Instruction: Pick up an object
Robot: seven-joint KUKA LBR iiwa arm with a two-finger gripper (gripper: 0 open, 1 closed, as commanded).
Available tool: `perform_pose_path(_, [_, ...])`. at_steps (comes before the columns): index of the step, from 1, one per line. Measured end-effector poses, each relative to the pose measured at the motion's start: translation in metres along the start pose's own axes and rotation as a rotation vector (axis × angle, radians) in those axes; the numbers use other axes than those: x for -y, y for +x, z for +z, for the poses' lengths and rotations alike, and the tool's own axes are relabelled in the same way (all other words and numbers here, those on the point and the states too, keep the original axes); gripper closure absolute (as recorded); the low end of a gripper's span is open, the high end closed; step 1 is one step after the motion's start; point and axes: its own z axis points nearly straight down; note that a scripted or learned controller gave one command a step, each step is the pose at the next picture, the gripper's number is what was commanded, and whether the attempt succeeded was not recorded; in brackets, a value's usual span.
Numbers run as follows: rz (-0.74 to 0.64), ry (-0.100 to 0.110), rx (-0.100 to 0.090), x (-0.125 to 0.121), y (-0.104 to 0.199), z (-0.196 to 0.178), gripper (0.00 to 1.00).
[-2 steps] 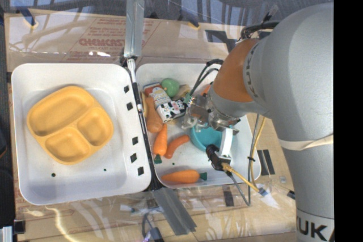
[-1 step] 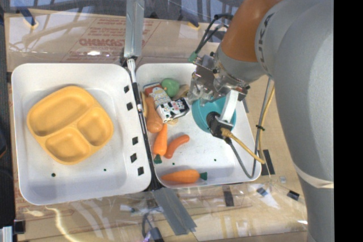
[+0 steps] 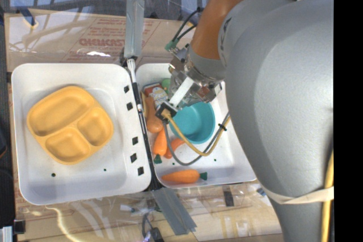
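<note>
We see the gripper (image 3: 190,86) low over the right bin (image 3: 241,167) at centre frame, just beside the teal bowl (image 3: 198,124) — open or closed, we cannot tell. A carrot (image 3: 181,177) lies along the bin's lower edge. A yellow plate (image 3: 70,123) rests in the left bin (image 3: 22,178).

Cardboard sheet (image 3: 51,37): red printing, upside down from this view.
Largest word: just beyond the far rim of the left bin (image 3: 68,67), in outlined red capitals; looks like "CHEMCAST", letters not all certain.
Smaller red lines: further up the same sheet, near the grey tape strip (image 3: 134,25); too small and blurred to read.
</note>
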Motion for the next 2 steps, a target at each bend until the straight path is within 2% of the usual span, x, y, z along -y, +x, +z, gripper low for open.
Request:
perform_pose_path(1, [-0.314, -0.005, -0.003, 0.0, -0.034, -0.054, 1.0])
perform_pose_path(2, [0.073, 0.004, 0.005, 0.027, 0.016, 0.006, 1.0])
